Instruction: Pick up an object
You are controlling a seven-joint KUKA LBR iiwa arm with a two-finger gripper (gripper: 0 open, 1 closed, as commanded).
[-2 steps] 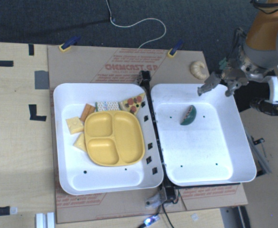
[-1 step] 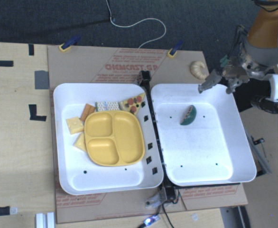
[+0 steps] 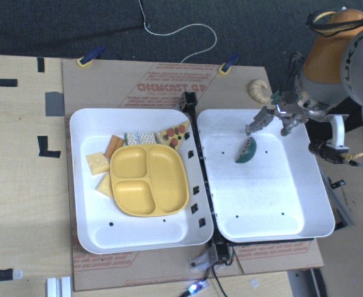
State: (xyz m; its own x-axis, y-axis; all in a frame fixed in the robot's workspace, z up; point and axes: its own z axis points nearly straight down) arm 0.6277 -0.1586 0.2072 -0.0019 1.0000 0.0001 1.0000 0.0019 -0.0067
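Observation:
A small green and red wedge, like a melon slice (image 3: pixel 246 150), lies in the upper middle of the right bin (image 3: pixel 293 228). My gripper (image 3: pixel 271 128) hangs over that bin's far edge, just up and right of the wedge. Its two fingers (image 3: pixel 255 126) are spread apart, open, with nothing between them, and they stand clear of the wedge. The left bin (image 3: pixel 88 228) holds a yellow divided plate (image 3: pixel 149 179). Several small toy foods sit around the plate's top and left, among them a pizza slice (image 3: pixel 175 133), a brown stick (image 3: pixel 113 145) and a pale cracker (image 3: pixel 97 163).
A beige lump (image 3: pixel 260 90) lies on the cardboard just beyond the right bin's far rim. A white cable (image 3: pixel 181 30) loops across the dark floor at the back. The black divider (image 3: pixel 197 166) between the bins runs front to back. The arm's grey and orange body (image 3: pixel 330 54) fills the upper right.

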